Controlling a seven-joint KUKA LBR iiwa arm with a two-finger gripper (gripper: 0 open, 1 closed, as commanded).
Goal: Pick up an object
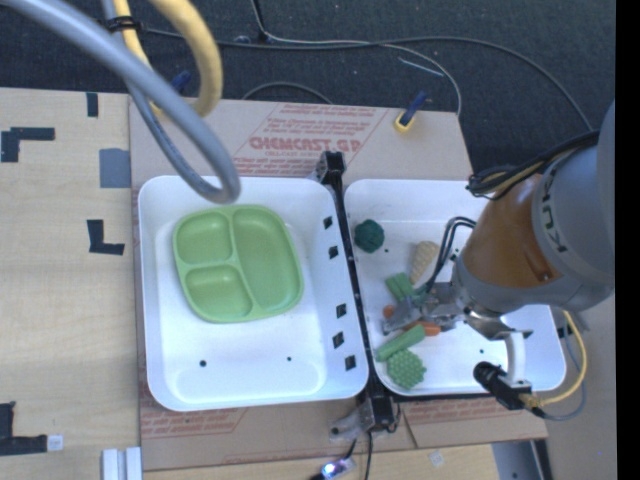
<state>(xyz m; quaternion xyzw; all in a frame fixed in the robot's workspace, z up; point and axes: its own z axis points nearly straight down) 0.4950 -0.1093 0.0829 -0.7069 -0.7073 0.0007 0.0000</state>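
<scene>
Your end effector [408, 315], grip state can't tell, sits low amid small green toy pieces [400, 288] in rt white bin [540, 373]; nothing lifted yet.

Far left of the end effector we see a pale wooden bench top [60, 298] with dark marks; beyond it lies dark carpet [420, 8] crossed by thin cables [300, 40].
</scene>
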